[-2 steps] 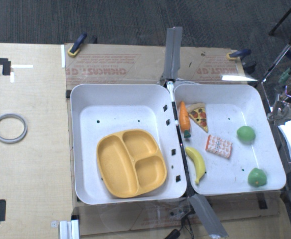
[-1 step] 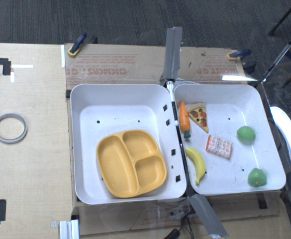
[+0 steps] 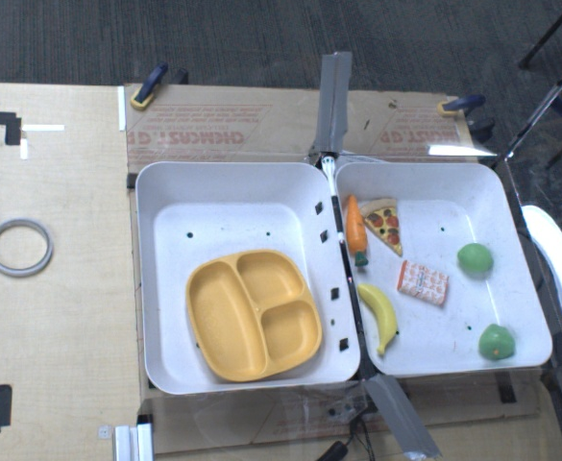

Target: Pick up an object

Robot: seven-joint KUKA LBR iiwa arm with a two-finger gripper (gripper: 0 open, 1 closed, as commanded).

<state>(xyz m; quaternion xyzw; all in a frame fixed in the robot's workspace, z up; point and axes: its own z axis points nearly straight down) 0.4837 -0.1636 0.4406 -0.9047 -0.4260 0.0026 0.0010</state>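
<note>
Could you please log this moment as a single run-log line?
left bin: yellow divided plate | right bin: carrot, pizza slice, banana, red packet, two green fruits | pick: not yet done

A roll of tape (image 3: 18, 247) lies on the wooden bench (image 3: 60, 353) at the left – well apart from the bins. Two clamps (image 3: 149, 84) hold the cardboard (image 3: 232, 123) behind.
</note>
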